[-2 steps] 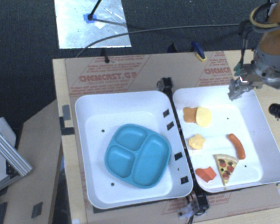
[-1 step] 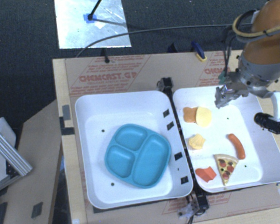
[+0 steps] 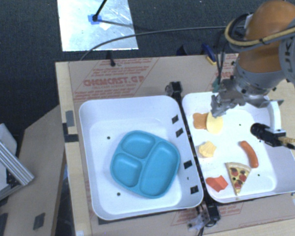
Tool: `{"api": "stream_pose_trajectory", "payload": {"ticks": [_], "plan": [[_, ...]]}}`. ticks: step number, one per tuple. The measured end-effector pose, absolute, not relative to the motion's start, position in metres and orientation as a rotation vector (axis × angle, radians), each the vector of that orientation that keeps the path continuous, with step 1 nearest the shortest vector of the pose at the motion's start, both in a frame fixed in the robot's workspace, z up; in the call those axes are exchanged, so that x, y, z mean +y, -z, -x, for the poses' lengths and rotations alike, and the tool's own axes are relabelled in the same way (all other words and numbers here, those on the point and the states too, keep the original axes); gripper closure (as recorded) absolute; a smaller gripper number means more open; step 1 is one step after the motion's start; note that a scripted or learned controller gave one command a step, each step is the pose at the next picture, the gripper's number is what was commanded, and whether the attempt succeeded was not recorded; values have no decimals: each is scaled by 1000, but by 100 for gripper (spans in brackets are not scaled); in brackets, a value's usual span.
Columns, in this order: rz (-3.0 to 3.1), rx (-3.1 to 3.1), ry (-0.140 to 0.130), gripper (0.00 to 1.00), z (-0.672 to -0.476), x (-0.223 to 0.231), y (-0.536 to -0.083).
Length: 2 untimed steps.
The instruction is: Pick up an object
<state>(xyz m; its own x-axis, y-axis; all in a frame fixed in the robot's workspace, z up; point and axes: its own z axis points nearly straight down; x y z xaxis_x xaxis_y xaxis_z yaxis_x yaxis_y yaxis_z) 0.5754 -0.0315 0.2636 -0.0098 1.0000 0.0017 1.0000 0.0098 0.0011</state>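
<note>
Camera view: gripper (image 3: 218, 111) low in the right bin (image 3: 291, 179), directly over the pale yellow disc (image 3: 215, 125); finger state cannot be told. Orange piece (image 3: 200, 120) touches the disc on its far side from the arm. Cheese (image 3: 207, 149), sausage (image 3: 248, 153), pizza (image 3: 238, 175) lie nearer the camera, apart.
</note>
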Motion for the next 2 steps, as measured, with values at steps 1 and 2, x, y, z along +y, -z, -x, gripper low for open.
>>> {"api": "stream_pose_trajectory", "payload": {"ticks": [1, 2], "plan": [[2210, -2231, 2, 100, -569, 15, -262], [2210, -2231, 1, 100, -557, 67, -243]]}}
